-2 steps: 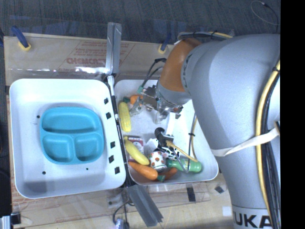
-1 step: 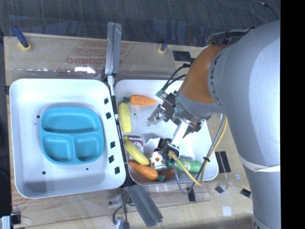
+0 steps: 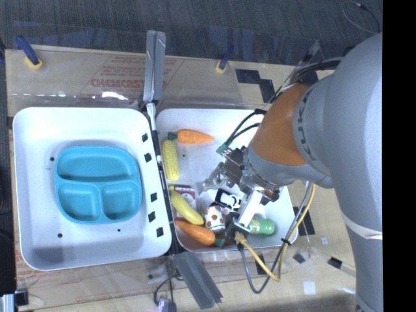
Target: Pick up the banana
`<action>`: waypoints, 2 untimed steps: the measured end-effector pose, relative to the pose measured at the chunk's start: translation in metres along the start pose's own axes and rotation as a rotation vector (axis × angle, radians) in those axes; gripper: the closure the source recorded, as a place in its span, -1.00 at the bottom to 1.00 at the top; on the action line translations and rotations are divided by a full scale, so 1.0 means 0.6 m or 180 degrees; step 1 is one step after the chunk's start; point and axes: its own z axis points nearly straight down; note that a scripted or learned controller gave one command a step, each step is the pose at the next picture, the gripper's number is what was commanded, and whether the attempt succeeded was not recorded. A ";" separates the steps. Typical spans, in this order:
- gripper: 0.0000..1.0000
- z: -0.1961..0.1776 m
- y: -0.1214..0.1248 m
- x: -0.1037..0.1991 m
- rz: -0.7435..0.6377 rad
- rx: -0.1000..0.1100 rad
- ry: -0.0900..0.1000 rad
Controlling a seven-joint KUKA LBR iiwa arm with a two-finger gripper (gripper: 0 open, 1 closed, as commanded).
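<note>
The banana [image 3: 186, 207] is yellow and lies slantwise near the left wall of the right bin [image 3: 214, 119], below a small red-and-white box [image 3: 184, 191]. My gripper [image 3: 229, 199] hangs over the middle of that bin, to the right of the banana and a short way from it. The wrist and its cables cover much of the gripper. Nothing yellow shows at the gripper.
Also in the right bin are a corn cob [image 3: 170, 159], a carrot [image 3: 195, 136] at the back, a second carrot [image 3: 195, 233] at the front, a white, red and black ball-like toy [image 3: 215, 218] and a green item [image 3: 264, 226]. The left bin [image 3: 32, 174] holds a blue divided tray [image 3: 97, 182].
</note>
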 end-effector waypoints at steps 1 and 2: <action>-1.00 0.062 0.082 -0.108 0.0020 0.0008 0.0004; -1.00 0.116 0.040 0.007 -0.0202 -0.0042 0.0016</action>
